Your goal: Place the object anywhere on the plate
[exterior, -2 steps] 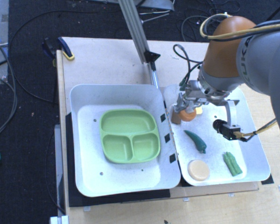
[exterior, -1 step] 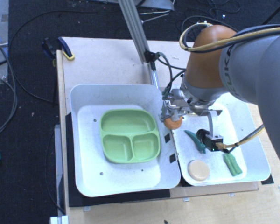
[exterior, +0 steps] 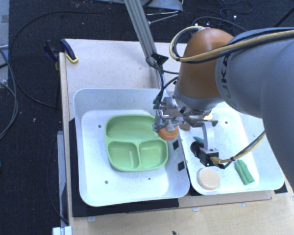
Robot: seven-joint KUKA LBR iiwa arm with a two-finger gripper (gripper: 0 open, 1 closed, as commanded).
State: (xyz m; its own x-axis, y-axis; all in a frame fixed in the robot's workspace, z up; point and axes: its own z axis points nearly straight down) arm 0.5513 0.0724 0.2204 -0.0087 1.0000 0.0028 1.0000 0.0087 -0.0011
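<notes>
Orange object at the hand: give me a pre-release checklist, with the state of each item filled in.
1. Orange object sits right under the hand: ok.
2. Object gripped between the fingers: cannot tell, the wrist hides the contact.
3. Green plate lies flat in the left bin: ok.
4. Object is over the plate: not ok, it is at the plate's right rim, near the wall between the bins.
5. Plate compartments free for it: ok.
6. Cream disc and green piece in the right bin lie away from the hand: ok.
</notes>
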